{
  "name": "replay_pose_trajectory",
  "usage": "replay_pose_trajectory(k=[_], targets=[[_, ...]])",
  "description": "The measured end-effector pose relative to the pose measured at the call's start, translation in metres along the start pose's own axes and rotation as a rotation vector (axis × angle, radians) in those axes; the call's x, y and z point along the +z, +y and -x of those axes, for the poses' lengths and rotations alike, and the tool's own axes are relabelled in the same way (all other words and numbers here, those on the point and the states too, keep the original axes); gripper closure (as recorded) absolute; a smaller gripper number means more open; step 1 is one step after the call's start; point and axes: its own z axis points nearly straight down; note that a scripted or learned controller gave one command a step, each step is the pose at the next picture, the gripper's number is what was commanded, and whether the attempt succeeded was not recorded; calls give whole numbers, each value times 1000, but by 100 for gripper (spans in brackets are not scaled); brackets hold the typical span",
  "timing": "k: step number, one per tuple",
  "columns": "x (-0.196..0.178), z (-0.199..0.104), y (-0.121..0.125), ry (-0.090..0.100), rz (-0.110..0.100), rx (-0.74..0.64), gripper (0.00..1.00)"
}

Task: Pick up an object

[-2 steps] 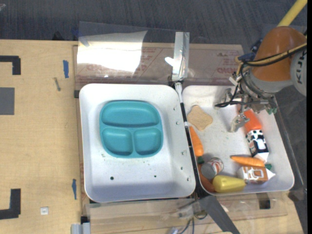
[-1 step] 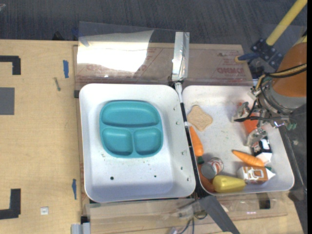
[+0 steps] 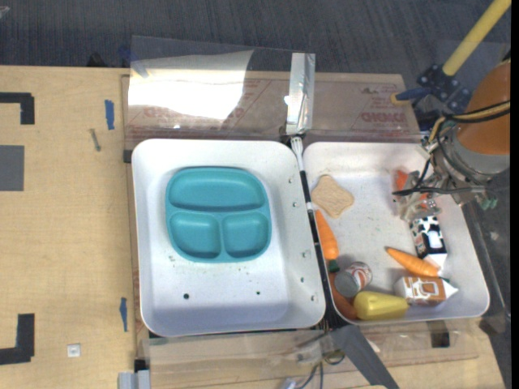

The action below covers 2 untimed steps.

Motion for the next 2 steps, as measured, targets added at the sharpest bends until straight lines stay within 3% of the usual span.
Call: replay_pose_trajectory(k=[1, 2], targets=[[-127, 26, 58, 0, -6, -13, 100], [12, 20, 56, 7, -3, -54, 100]])
